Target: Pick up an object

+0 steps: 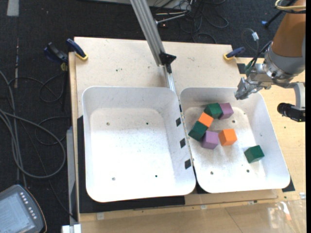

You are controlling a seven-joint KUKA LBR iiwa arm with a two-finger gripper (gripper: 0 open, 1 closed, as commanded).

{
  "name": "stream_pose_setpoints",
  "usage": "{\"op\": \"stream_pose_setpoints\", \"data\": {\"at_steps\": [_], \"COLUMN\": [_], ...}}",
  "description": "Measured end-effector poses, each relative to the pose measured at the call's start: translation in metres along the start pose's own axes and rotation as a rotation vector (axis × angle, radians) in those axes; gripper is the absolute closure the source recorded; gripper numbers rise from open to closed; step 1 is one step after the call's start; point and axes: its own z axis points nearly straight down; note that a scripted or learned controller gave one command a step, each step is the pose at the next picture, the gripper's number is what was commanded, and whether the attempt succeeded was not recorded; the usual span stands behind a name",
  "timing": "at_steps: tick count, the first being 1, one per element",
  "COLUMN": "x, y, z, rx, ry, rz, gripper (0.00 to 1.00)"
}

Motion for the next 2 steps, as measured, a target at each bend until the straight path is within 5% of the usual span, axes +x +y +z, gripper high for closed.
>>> {"op": "stream_pose_setpoints", "data": {"at_steps": [1,2], "x": [0.000,0.057], "y": [0.001,0.005], "z": [-0.028,-0.033], "rx": [0.001,0.006], "ry": [0.000,0.003], "rz": [0.000,-0.006], "gripper": [1.00,1.00]}}
